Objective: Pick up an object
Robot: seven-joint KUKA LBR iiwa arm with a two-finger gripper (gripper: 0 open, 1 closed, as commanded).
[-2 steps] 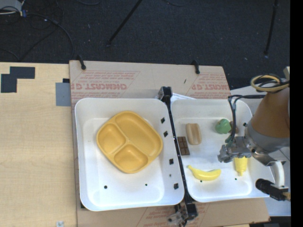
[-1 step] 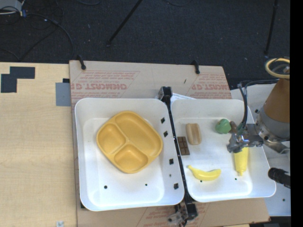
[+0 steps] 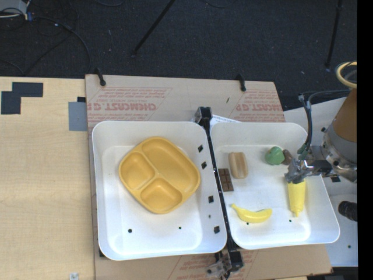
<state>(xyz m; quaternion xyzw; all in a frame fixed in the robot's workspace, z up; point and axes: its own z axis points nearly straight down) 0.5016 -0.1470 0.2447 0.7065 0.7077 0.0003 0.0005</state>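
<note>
In the right bin (image 3: 317,229) a yellow squeeze bottle (image 3: 296,198) lies lengthwise near the right wall. My gripper (image 3: 296,171) hangs right at the bottle's far end, reaching in from the right. A green round object (image 3: 274,155) sits just left of the gripper. A tan block (image 3: 238,164) lies near the bin's middle, a yellow banana (image 3: 253,214) near the front, and a small brown bar (image 3: 225,179) against the divider.
The left bin (image 3: 111,226) holds a yellow divided plate (image 3: 158,174). A black divider rail (image 3: 213,179) runs between the bins. The grey and orange arm (image 3: 347,139) stands over the right bin's right edge. Cardboard lies under both bins.
</note>
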